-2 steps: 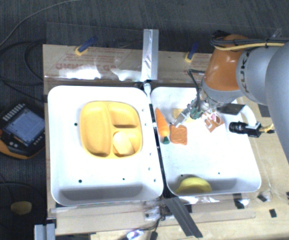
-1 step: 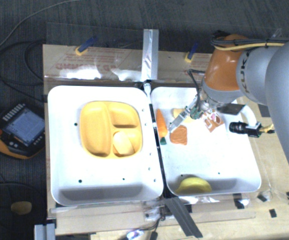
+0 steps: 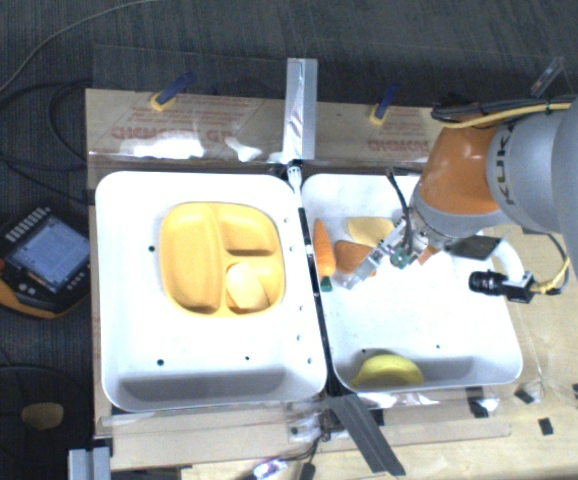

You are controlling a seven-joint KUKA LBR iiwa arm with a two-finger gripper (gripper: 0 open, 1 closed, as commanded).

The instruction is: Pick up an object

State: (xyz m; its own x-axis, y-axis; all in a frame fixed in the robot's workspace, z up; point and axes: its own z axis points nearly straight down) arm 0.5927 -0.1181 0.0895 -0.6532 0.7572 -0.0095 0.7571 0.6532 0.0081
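At the near edge of the right bin [image 3: 489,363] lies a yellow banana [image 3: 387,370], resting against the front wall, well apart from the claw. Beyond it the white floor of this bin stretches back to the claw [image 3: 357,274], which reaches in from the right and points toward the bin's left wall. The claw's tip sits low over the floor, just beside a brown wedge-shaped piece [image 3: 350,255]; the tip looks to touch the lower edge of that piece, but nothing is seen clamped between its two prongs. Whether the prongs stand apart or together cannot be told from this angle, since they blur into one pale streak.

Just left of the brown wedge, an orange carrot [image 3: 323,249] lies lengthwise along the wall that divides the two bins, close to the claw's tip but not touching it. Behind the wedge, slightly farther back, a pale yellow wedge [image 3: 370,231] lies next to the claw's wrist, partly covered by it. The grey arm [image 3: 529,173] with its orange band rises over the far right corner of this bin.

In the left bin [image 3: 129,298] a yellow divided tray [image 3: 221,256] sits near the middle. Farther back, two blue-and-yellow clips [image 3: 172,91] hold clear sheeting on the wooden bench.
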